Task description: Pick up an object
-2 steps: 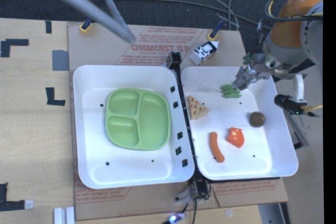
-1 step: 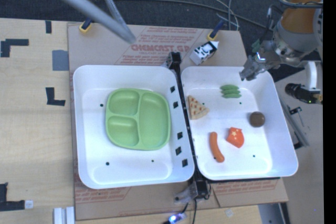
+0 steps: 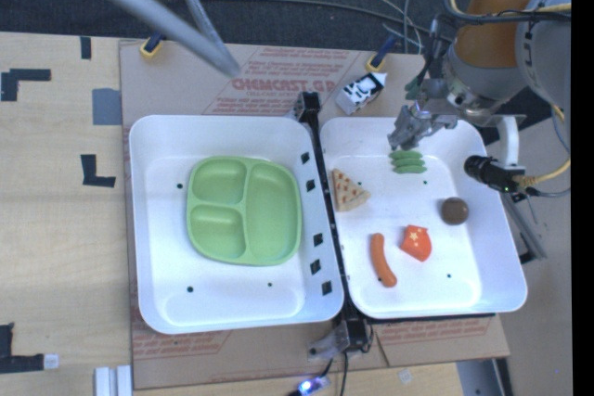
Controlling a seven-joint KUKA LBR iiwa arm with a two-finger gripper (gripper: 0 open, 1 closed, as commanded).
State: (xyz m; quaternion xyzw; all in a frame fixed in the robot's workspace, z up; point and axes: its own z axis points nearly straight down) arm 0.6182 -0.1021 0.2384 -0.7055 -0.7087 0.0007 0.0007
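Observation:
In the right bin (image 3: 483, 287) lie a green ridged piece (image 3: 408, 163), a waffle-patterned pizza slice (image 3: 347, 190), a brown ball (image 3: 454, 210), a red strawberry-like piece (image 3: 417, 242) and an orange-red sausage (image 3: 381, 259). My gripper (image 3: 407, 137) hangs at the far side of this bin, just above the green piece, its tips close to that piece's far edge. Nothing shows between the fingers. The arm reaches in from the upper right.
The left bin (image 3: 158, 287) holds a green divided plate (image 3: 245, 210). A black clip strip (image 3: 320, 199) runs along the seam between the bins. A small black-and-white toy (image 3: 360, 89) lies on the cardboard behind the right bin.

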